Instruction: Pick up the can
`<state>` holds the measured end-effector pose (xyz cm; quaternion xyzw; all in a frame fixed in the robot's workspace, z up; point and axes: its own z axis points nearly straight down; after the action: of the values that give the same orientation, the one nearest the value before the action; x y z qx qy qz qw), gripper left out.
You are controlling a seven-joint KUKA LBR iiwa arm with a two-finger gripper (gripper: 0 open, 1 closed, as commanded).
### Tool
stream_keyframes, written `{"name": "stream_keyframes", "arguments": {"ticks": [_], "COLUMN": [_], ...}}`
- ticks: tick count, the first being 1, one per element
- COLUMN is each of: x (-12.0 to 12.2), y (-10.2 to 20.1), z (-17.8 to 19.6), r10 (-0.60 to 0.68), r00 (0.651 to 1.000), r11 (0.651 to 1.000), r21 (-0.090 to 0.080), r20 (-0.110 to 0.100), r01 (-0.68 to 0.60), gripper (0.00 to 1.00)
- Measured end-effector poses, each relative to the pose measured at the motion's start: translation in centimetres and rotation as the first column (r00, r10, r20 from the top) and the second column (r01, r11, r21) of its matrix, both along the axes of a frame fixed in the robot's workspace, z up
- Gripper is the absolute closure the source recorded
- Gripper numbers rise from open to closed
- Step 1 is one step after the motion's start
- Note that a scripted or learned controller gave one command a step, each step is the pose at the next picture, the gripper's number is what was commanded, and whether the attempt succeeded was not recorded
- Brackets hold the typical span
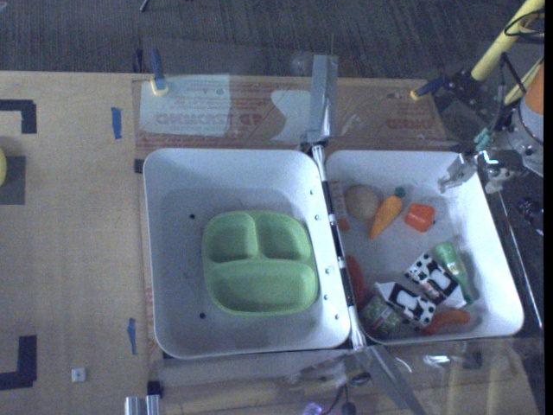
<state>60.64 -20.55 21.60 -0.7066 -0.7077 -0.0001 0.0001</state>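
A greenish can (381,315) lies on its side at the front of the right bin (505,266), against a black-and-white carton (411,303). My gripper (475,175) hangs over the bin's far right corner, well behind and to the right of the can. Its fingers (454,174) stand open with nothing between them.
The right bin also holds a beige potato (362,201), a carrot (386,215), an orange pepper (420,216), a green bottle-like item (452,261), a second patterned carton (432,277) and red pieces (448,320). A green divided plate (258,262) sits in the left bin (173,188).
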Motion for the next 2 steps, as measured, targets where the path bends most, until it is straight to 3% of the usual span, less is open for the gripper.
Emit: {"name": "stream_keyframes", "arguments": {"ticks": [1,2], "x": [-6.5,-10.0], "y": [-1.8,2.4], "z": [-3.7,-10.4], "r10": [0.147,0.041], "r00": [0.989,0.999], "r11": [0.989,0.999], "r21": [0.0,-0.01], "r20": [0.0,0.028], "r01": [-0.147,-0.04], "gripper": [0.0,0.0]}}
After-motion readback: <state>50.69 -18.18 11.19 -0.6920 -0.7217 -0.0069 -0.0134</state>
